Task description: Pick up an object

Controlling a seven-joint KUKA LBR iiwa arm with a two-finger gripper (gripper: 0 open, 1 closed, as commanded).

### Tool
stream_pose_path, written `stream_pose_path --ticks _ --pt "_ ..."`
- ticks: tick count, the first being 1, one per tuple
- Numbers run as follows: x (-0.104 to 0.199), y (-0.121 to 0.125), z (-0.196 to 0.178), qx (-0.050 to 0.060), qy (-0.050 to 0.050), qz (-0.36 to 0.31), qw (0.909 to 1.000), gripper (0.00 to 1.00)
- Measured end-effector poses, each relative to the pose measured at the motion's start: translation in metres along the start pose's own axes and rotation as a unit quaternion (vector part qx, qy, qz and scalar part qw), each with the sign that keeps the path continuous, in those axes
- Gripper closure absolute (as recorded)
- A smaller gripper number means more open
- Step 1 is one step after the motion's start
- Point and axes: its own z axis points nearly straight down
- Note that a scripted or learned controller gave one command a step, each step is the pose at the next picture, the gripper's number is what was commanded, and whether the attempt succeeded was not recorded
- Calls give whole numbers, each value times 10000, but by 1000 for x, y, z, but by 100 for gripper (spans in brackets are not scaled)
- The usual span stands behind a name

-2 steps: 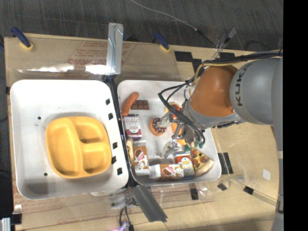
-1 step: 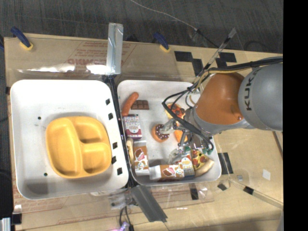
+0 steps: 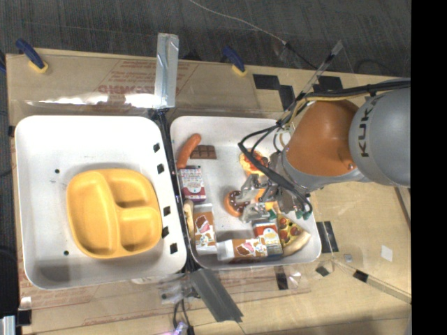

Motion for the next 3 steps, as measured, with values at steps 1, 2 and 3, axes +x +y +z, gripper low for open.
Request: stream_pose_path --ticks 1,2,3 --pt "4 43 -128 5 43 1684 9857 100" --pt "-49 59 -64 6 83 2265 9740 100" --pt "-101 48 -168 20 39 3901 9208 100"
